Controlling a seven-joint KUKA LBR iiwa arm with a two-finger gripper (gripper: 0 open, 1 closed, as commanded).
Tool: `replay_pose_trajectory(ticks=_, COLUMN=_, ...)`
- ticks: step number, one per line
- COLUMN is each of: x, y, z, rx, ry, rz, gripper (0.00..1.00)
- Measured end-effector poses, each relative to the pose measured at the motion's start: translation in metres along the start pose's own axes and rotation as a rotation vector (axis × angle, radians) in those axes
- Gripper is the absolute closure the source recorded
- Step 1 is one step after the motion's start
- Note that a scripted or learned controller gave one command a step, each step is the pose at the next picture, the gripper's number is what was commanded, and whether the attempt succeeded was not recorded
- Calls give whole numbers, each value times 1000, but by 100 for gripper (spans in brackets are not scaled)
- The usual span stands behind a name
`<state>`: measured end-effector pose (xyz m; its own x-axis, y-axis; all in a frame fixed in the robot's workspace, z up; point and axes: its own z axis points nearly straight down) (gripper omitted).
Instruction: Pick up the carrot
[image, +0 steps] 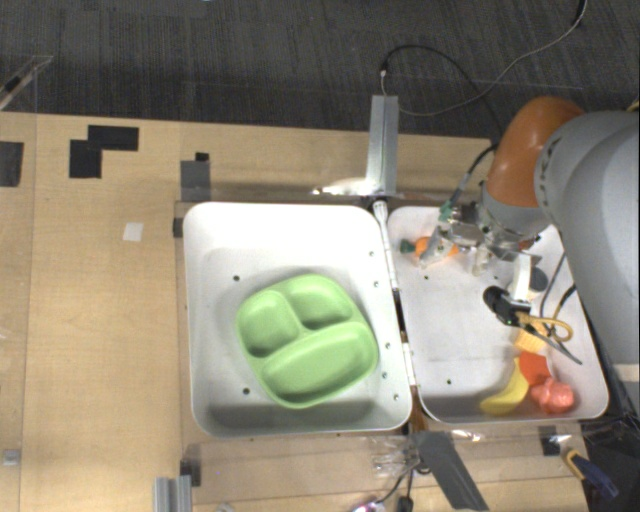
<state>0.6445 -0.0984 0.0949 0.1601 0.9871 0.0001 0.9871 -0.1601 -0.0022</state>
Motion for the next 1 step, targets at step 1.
replay_pose_trajectory(ticks=1, x=-19, y=26, z=-33, rx=6, ry=1, rz=-201, gripper=0)
